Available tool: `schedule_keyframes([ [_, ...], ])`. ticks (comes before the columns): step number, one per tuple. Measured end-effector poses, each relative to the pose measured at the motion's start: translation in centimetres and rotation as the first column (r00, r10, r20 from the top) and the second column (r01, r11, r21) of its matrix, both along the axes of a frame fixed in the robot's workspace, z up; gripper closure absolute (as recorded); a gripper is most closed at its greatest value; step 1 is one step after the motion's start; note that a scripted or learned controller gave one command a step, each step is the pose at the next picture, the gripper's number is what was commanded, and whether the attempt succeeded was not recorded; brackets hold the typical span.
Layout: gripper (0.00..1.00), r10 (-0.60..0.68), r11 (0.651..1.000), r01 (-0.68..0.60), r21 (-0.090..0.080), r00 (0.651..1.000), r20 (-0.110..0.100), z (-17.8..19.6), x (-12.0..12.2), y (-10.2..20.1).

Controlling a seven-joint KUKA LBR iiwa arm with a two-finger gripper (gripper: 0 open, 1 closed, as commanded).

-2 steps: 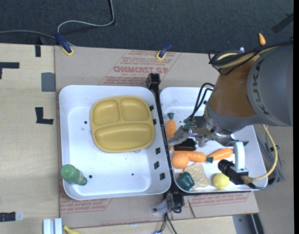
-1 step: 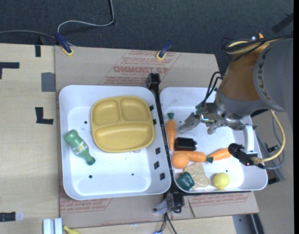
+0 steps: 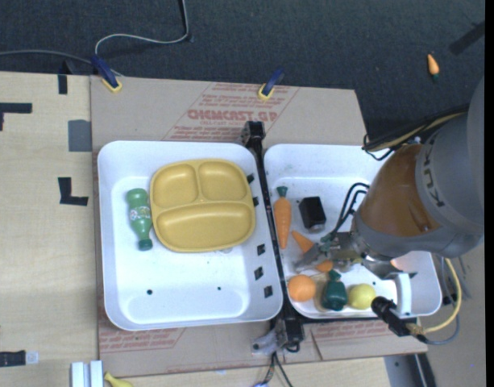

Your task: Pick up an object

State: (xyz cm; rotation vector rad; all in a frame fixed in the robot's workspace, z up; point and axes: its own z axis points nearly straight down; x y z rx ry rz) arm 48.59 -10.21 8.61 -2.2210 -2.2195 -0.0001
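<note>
step: reaching into the right bin [image 3: 355, 158], nothing lifted yet | gripper [image 3: 331, 252] low over small carrot piece [image 3: 303, 242] and dark green toy [image 3: 334, 292] near bin's front edge | fingers: cannot tell if open or holding | next: probably close on one item, then lift | arm [image 3: 416, 204] bent from the right

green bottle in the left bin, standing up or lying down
Lying down: the green bottle rests lengthwise on the left bin floor, beside the yellow tray.

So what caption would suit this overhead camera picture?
Robot hand lowered among toy foods in the right bin; yellow tray in the left.
</note>
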Motion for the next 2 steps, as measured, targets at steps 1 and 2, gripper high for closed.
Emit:
schedule_keyframes([
  [1, 1.0, -0.001, 1.0, 0.001, -0.004, 1.0, 0.004, 1.0, 0.1, -0.1],
  [2, 1.0, 0.002, 1.0, -0.002, -0.001, 1.0, 0.0, 10.7, -0.2, 4.9],
])
